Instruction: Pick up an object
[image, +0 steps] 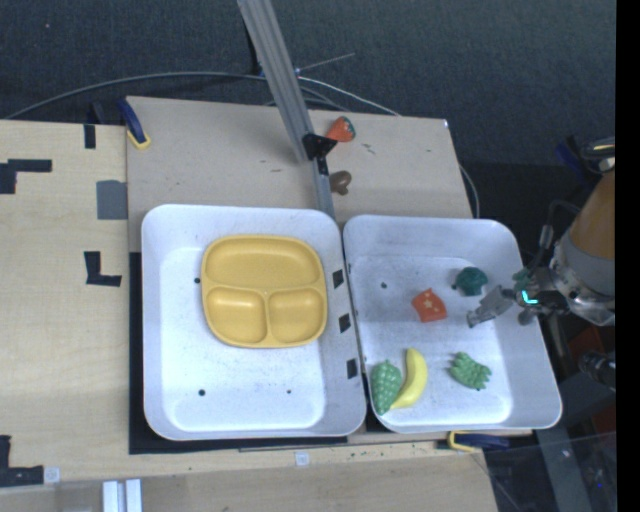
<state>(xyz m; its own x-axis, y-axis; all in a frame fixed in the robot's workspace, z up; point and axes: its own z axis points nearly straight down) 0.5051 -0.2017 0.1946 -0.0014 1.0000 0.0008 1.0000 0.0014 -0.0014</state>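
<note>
Listing near to far, we start in the right bin (500, 235): a green bumpy toy (386, 385) touching a banana (412, 377) at the near left, and a green leafy toy (469, 371) just to their right. Farther in we log a red toy (429, 305) at mid-bin and a dark green toy (470, 280) beyond it to the right. The gripper (484, 311) sits over the bin's right side, between the red toy and the bin wall; whether it is spread or closed we cannot tell, and we see nothing in its grasp. The left bin (160, 300) carries a yellow divided plate (265, 289). We judge the pick not yet made: every candidate lies in the bin, so grasp and lift remain.
</note>
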